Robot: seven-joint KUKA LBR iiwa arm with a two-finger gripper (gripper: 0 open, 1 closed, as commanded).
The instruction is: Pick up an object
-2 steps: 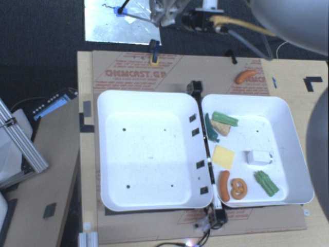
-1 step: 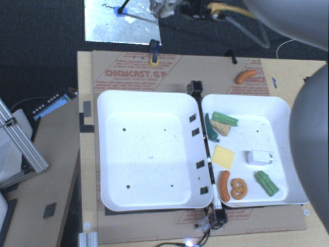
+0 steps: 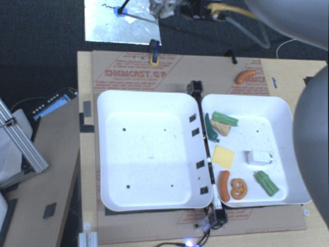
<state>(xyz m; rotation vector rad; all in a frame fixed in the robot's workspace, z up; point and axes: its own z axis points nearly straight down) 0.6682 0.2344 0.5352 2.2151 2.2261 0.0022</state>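
Observation:
The right bin (image 3: 280,107) holds several toy foods: a green pod (image 3: 225,119), a tan bread piece (image 3: 222,129), a yellow cheese square (image 3: 223,157), a white block (image 3: 258,157), a green asparagus bunch (image 3: 267,183), a pretzel (image 3: 238,188) and an orange sausage (image 3: 224,186). A dark green strip (image 3: 209,129) lies against the bin's left wall. My gripper (image 3: 164,1) hangs high at the frame's top, beyond the bench's far edge and far from both bins, with nothing visibly held.
The left bin (image 3: 110,104) sits beside the right one on brown cardboard (image 3: 133,71). Another orange sausage (image 3: 245,76) lies on the cardboard behind the right bin. A blue-yellow clamp (image 3: 154,53) grips the far edge. A shiny sheet (image 3: 110,19) lies beyond it.

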